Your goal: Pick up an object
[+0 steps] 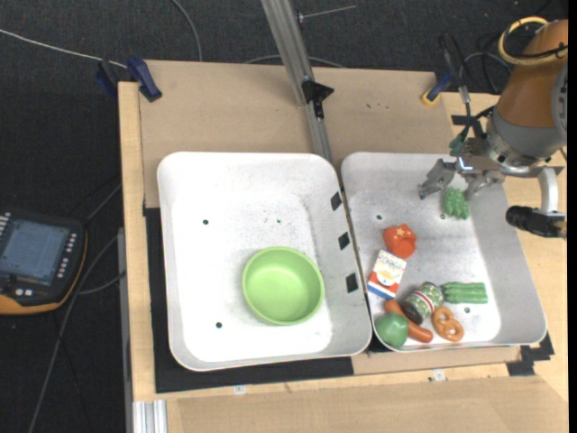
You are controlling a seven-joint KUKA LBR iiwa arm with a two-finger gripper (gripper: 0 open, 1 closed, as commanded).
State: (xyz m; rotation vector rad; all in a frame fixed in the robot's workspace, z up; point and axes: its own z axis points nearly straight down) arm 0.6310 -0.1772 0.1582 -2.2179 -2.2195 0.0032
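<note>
My two-finger gripper (456,180) sits over the far right part of the right-hand shallow white bin (505,269), and its dark fingers are splayed wide, one reaching left and one right. A small green leafy toy (456,204) lies just below them on the bin floor; I cannot tell whether a fingertip touches it, but it is not clamped between them. I am holding nothing that I can make out.

The other pieces are well apart from my tool, gathered at the near end of the same bin: a red pepper-shaped toy (399,239), a small white carton with red and blue print (387,273), a dark green ridged vegetable toy (464,292), a brown pretzel toy (448,324), a green round toy (391,331), an orange-red sausage-like toy (411,325) and a small dark can-like thing (421,302) whose label is too small to read. These last ones overlap, so their edges are hard to separate.

The left white bin (198,242) holds a light green plastic bowl (282,284), upright.

My grey and orange arm (532,88) is cut off at the right edge.
</note>
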